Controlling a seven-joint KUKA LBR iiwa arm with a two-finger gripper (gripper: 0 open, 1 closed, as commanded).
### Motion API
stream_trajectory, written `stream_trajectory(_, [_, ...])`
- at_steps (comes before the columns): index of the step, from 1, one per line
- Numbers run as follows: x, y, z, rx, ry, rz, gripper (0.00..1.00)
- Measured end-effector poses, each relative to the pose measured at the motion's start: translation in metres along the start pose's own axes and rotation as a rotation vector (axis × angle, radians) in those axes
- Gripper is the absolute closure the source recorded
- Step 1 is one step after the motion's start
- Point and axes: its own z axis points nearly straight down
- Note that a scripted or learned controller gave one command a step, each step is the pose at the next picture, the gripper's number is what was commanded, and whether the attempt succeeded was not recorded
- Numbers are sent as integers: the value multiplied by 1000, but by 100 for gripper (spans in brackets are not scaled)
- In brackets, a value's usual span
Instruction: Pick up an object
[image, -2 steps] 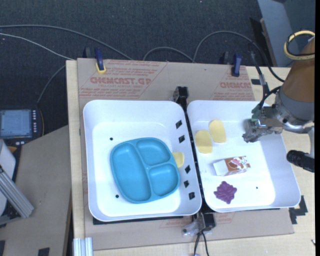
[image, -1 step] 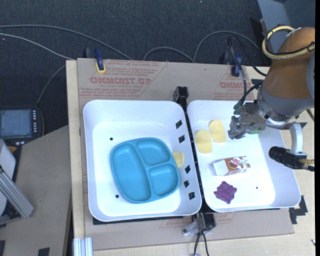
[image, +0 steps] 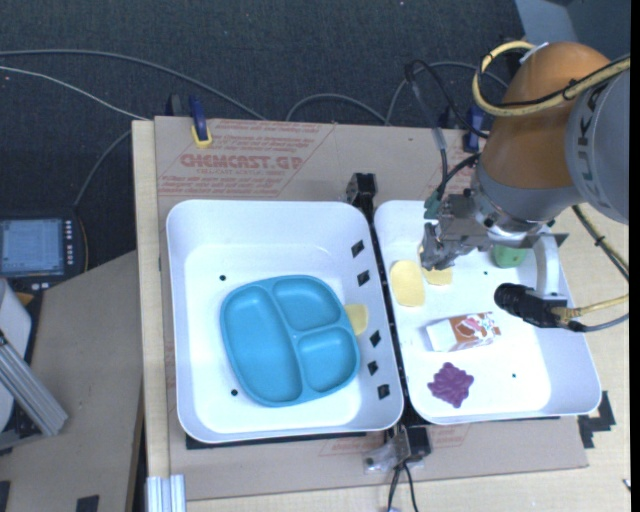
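While the gripper (image: 436, 258) was low in the right white bin (image: 570, 385), finger state couldn't be told. Pale yellow soft object (image: 408, 284) was seen just beside its tip. Centring over it before closing was judged best; neighbouring small yellow piece (image: 439, 276) risked interference.

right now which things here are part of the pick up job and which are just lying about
Job:
gripper
pale yellow piece beside it
snack packet
purple grapes
green item
right bin

Lying about:
blue divided plate
left bin
small screen
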Motion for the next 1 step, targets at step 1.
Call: stream_trajectory(1, [57,-1,-4,0,1,-2,100])
